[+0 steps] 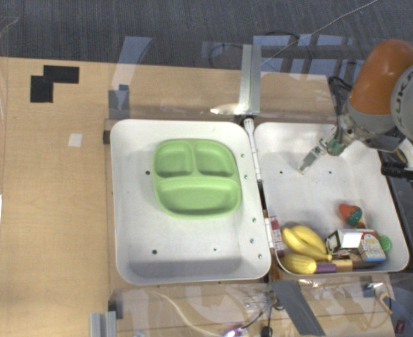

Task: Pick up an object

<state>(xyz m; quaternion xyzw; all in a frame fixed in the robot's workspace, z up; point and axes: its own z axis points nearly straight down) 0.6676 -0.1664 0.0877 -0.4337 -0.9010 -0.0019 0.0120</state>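
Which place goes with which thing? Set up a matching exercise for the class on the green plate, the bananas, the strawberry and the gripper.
Things:
1. green divided plate
2. bananas
3. strawberry
4. gripper

Places:
A. right bin, near front edge
B. middle of the left bin
C. above the right bin's back part
D. right bin, behind the small carton

Pairs: 1-B, 2-A, 3-D, 4-C

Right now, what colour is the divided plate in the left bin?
Light green; the divided plate shows clearly in the camera view.
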